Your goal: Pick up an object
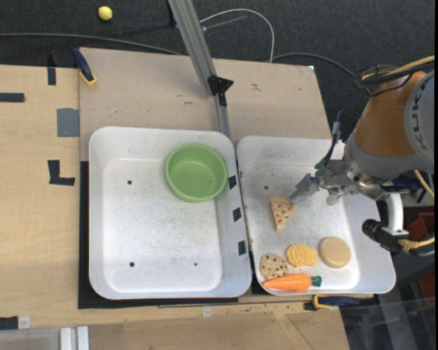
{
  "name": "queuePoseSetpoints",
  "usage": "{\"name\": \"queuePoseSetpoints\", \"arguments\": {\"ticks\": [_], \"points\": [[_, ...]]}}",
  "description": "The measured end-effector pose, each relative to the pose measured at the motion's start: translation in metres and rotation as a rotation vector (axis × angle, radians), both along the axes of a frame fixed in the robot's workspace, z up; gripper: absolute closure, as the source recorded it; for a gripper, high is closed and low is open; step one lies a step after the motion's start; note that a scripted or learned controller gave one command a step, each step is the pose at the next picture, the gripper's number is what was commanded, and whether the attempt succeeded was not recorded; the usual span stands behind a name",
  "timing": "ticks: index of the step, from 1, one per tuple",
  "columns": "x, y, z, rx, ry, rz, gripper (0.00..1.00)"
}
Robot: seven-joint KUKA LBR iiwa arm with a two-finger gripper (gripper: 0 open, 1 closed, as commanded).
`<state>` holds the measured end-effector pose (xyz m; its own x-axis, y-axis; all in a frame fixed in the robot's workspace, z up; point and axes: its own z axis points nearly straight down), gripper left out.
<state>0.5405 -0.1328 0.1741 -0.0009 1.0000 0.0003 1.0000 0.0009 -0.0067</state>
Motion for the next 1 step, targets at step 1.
{"name": "queuePoseSetpoints", "arguments": {"ticks": [1], "points": [[-0.0077,0.0060,-0.0474,0.001,0.001,0.001,0.00]]}}
